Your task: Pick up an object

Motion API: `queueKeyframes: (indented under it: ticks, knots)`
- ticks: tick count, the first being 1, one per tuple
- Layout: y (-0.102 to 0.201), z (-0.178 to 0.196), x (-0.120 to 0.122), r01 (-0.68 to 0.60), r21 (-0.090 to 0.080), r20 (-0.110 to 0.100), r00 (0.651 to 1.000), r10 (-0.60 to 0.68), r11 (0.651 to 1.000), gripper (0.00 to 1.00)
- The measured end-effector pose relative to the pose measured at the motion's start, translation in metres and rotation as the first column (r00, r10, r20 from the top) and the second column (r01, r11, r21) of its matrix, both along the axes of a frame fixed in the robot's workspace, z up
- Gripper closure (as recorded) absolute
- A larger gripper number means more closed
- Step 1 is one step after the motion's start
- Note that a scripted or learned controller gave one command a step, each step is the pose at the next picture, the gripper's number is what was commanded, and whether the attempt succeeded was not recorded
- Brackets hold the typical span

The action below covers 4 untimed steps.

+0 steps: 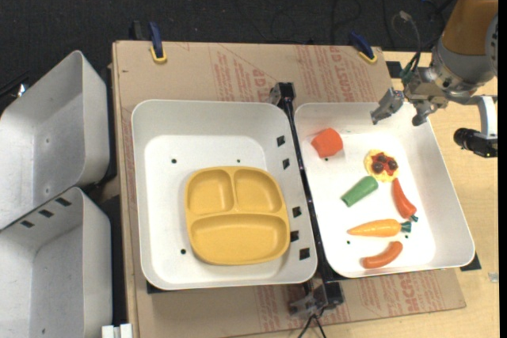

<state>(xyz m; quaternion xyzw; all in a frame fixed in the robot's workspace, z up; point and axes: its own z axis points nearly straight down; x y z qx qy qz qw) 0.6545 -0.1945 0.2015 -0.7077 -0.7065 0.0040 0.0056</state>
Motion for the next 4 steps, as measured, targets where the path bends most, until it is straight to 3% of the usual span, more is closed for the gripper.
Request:
queueKeyframes:
  ticks: [1,4]
  knots:
    - [0.001,0.010,0.003,-0.003,-0.003,0.014,1.000,0.003,1.000,0.00]
    - [0.002,-0.111,-0.002,-0.004,-0.002,0.012,1.000,0.004,1.000,0.00]
